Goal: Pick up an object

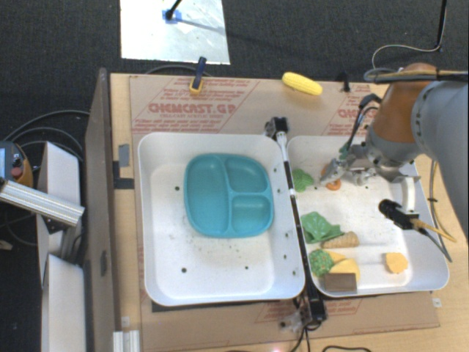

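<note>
Two shallow white bins are set side by side on a brown board [242, 108] printed with red lettering. The middle of the left bin [165, 218] is taken up by a teal divided plate [227, 196].

In the right bin [363, 207], the gripper [338, 171] is seen low over the upper-left part of the floor. A small orange piece [333, 185] lies just beneath it. Whether the jaws are spread, pressed together or pinching that piece cannot be told.

A green piece [300, 178] lies near the orange one, against the wall shared by the bins. Lower in the view a leafy green item [319, 226] and a tan cone [343, 239] are found touching. Below them a second green lump [320, 259], a yellow wedge [347, 268] and a brown block [341, 282] are packed into the corner. A yellow-orange chunk [396, 262] lies well apart from these, towards the right wall.

Bare white floor is left in the middle of the right bin and around the plate in the left one.

Behind the bins, a yellow oblong item [302, 83] and a blue-and-yellow clamp [198, 75] rest on the board. A silvery sheet [174, 20] lies beyond on dark carpet [308, 13].
</note>
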